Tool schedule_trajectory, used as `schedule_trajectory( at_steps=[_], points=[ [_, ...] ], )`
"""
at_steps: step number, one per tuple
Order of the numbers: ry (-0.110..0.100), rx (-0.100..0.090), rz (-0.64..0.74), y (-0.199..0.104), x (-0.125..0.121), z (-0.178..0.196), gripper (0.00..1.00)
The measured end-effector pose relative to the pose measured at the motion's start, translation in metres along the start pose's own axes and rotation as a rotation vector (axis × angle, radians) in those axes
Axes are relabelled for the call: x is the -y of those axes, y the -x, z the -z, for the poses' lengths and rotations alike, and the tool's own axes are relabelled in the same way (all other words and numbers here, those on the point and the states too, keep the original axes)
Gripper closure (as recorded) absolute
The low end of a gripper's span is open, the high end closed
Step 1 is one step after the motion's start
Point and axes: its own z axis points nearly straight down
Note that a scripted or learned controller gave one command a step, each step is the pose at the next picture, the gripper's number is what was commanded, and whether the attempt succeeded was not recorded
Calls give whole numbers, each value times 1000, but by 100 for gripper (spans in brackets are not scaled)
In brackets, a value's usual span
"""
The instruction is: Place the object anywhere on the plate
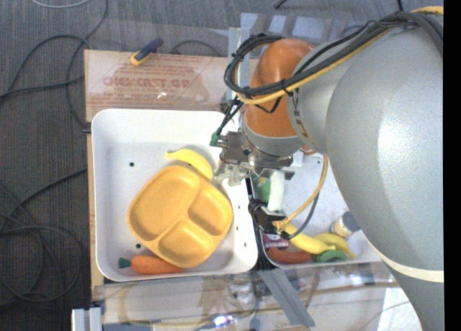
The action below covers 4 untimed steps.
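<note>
The end effector [238,171] hangs over the divide between the two bins, just beside the plate [181,214] in the left bin [108,135]. Its grip state cannot be determined (the wrist hides it). Candidate objects: a banana [189,158] touching the plate's far edge, a carrot [148,265] at its near edge. Risk: a descent here may strike the bin wall or nudge the tilted plate, shifting both objects.
</note>
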Motion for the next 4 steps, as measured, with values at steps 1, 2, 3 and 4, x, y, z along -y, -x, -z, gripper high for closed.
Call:
schedule_trajectory(
  at_steps=[1,2,3,4],
  points=[
    [3,-2,94,-88,25,-39,100],
    [7,-1,345,-140,73,28,100],
    [3,2,347,-140,73,36,100],
    [9,-1,1339,-133,78,-17,100]
  ],
)
